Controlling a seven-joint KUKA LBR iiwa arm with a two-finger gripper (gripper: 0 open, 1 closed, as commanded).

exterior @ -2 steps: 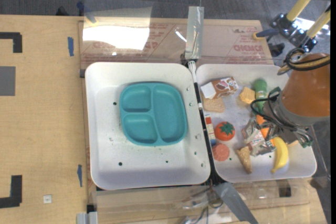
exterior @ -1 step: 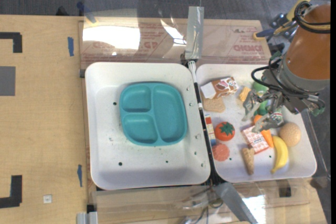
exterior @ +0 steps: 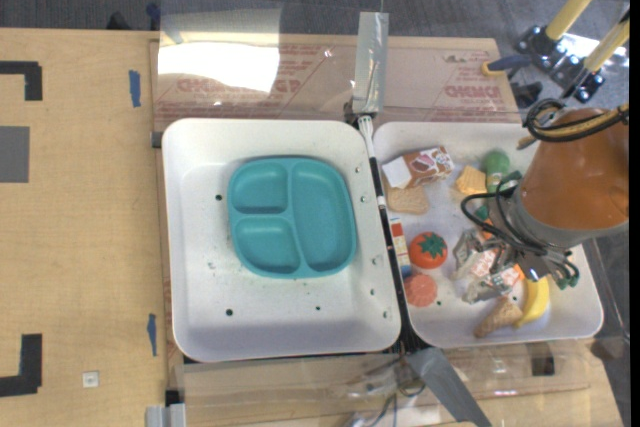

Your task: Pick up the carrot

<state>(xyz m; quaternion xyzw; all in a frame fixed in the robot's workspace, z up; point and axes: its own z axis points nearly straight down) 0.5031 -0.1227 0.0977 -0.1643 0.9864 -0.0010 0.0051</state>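
Note:
My gripper is low in the right bin, under the orange wrist band, among a pile of toy food. A small orange sliver shows right against the gripper's left side; it may be the carrot, but most of it is hidden. A crinkled silvery wrapper lies under and around the gripper.
The right bin also holds a tomato, a pink round slice, a cracker, a printed packet, a yellow wedge, a green piece, a banana and a tan pastry. A teal divided plate sits in the left bin.

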